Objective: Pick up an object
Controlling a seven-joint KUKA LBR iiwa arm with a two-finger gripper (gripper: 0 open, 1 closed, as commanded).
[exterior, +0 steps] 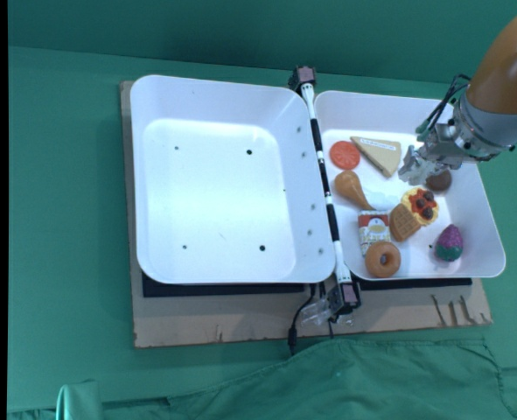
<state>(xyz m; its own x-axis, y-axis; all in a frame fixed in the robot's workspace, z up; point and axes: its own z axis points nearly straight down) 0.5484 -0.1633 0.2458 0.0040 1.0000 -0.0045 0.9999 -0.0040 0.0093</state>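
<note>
The right white bin holds several toy foods. A red disc and a tan sandwich wedge lie near its back. A drumstick lies by the left wall, with a fries box and a donut toward the front. A waffle leans against a berry tart. A pink and green strawberry rests at the front right. My gripper hangs low over the bin, just right of the wedge and beside a small brown piece.
The left white bin stands beside the right one, with a black and white divider bar between them. Both rest on a cardboard sheet on green cloth. The arm's orange band comes in from the upper right.
</note>
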